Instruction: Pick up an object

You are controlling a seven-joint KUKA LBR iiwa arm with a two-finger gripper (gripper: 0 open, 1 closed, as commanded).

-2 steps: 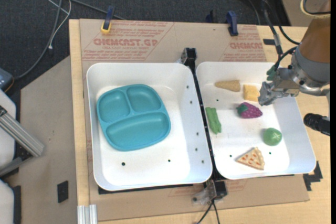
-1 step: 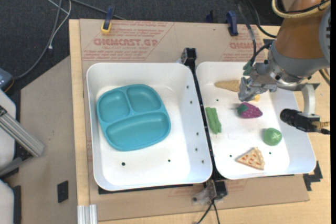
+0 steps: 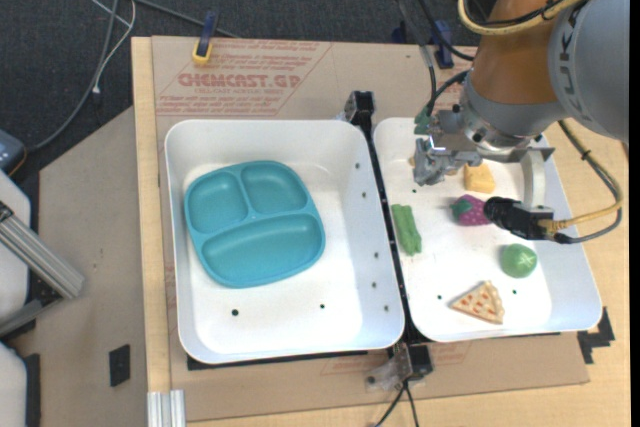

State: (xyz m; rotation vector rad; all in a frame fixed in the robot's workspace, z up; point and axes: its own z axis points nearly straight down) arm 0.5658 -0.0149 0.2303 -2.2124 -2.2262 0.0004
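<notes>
Down in the camera view, the gripper (image 3: 432, 170) hangs over the far-left corner of the right bin (image 3: 560, 300), under the grey arm with its orange band. Nothing shows in its grasp, and whether it is spread or closed I cannot tell from this angle.

All the loose things lie in that right bin. Nearest the gripper on its left-hand side in the view is a green stick (image 3: 405, 227), a slim, matte, rounded-end piece like a bean or pickle. It lies flat close to the bin's left wall, its long axis running from far to near with the near end leaning slightly right.

Just beside the gripper on the other side sits a yellow chunk (image 3: 480, 179), blocky and orange-tinged, with no clear long axis. Just in front of that is a purple cluster (image 3: 468, 209), knobbly like a small bunch of grapes, lying roughly crosswise.

Nearer the front sits a green ball (image 3: 518, 260), round and smooth. Near the front edge lies a pizza wedge (image 3: 478, 302), tan with red spots, flat on the floor, its tip pointing to the far right and its crust toward the near edge.

The left bin (image 3: 340, 310) holds a teal plate (image 3: 255, 223) with three compartments, set at a slight angle. Both bins rest on a cardboard sheet (image 3: 250, 75) with red lettering.
</notes>
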